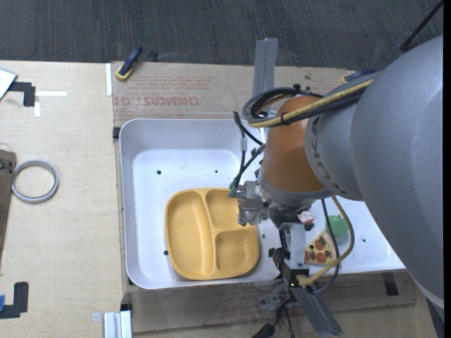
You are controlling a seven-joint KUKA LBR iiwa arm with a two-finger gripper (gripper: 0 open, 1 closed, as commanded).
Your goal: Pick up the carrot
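We cannot tell the jaws' [282, 225] state or find a carrot; beside them sits the yellow plate [211, 234]; pickup looks undone

A yellow divided plate [211, 233] lies in the left bin [141, 189], toward its near edge. The arm [331, 153] covers the divide between bins. A green item [338, 225] and pizza slice [319, 248] lie in the right bin [373, 248].
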